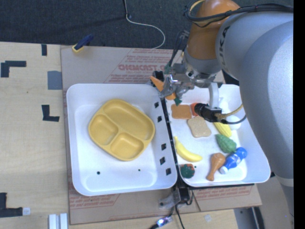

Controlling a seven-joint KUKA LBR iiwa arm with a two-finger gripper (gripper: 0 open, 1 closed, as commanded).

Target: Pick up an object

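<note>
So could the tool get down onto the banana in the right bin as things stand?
Probably yes. The banana lies alone on bare bin floor, with open space around and above it. The tool sits at the bin's far edge, and the bread slice and chicken drumstick lie clear of the banana.

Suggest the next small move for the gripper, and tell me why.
Probably nudge the gripper a little toward the brown toast piece before descending. It sits over the wall between the bins, beside an orange toy, where a descent risks hitting the rim; the toast lies flat close by.
</note>
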